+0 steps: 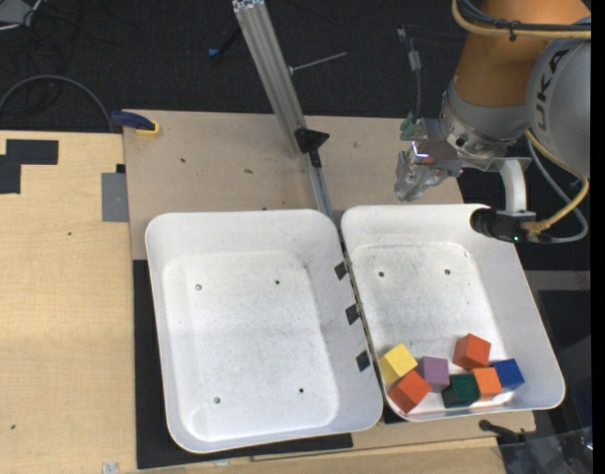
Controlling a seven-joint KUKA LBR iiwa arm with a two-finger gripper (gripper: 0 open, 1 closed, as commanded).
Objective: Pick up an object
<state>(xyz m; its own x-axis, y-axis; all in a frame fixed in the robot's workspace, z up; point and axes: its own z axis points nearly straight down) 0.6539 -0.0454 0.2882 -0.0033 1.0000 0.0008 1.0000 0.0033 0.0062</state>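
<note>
Above the far rim of the right bin (pixel 432 215), your arm (pixel 514 57) is hanging with the fingers (pixel 413 181) pointing down, high over the worktop (pixel 213 166). You are looking at them from a slant and against a cluttered background, so you cannot tell whether they are spread or pressed together; nothing is showing between them.

Everything you could be picking is lying well nearer the camera than the fingers, crowded into the near corner of that same bin. A yellow cube (pixel 399 360) is sitting on the left of the cluster, with a purple cube (pixel 435 370) just beside it and a red cube (pixel 413 390) touching it on the near side. Further right, a green cube (pixel 461 390), an orange cube (pixel 488 380) and a blue cube (pixel 508 372) are pressing against the bin wall, and a second red cube (pixel 473 350) is resting at the back of the group.

By my reading, you are at the approach step, with no grasp begun. Your next move is calling for a long travel toward the near corner, then a descent. The yellow cube or the rear red cube seems the likeliest target, since each is offering a free side. The packed neighbours and the sloping wall are risking a blocked or glancing close.
</note>
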